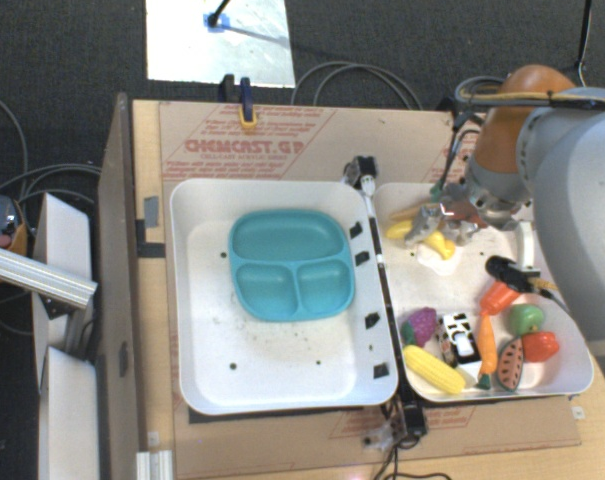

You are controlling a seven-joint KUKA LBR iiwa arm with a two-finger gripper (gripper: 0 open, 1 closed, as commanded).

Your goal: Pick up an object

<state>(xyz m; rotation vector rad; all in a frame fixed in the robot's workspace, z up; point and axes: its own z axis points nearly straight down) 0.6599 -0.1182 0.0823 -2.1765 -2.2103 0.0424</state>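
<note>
My gripper (450, 220) hangs low over the far end of the right bin (574, 376), under the orange band of the wrist (502, 138). Just below it lies a yellow toy (438, 247), and a second yellow piece (401, 230) sits to its left by the divider. Toward the near end of the bin lie purple grapes (420, 323), a corn cob (433, 368), a black and white toy car (462, 336), a carrot (487, 344), an orange pepper (500, 296), a green apple (525, 318), a red tomato (541, 346) and a watermelon slice (509, 364).
The left bin (197, 298) holds a teal divided plate (290, 265). A black-clipped divider (374, 268) separates the two bins. The grey arm body (577, 198) covers the right bin's far right side. Cables run around the bench.
</note>
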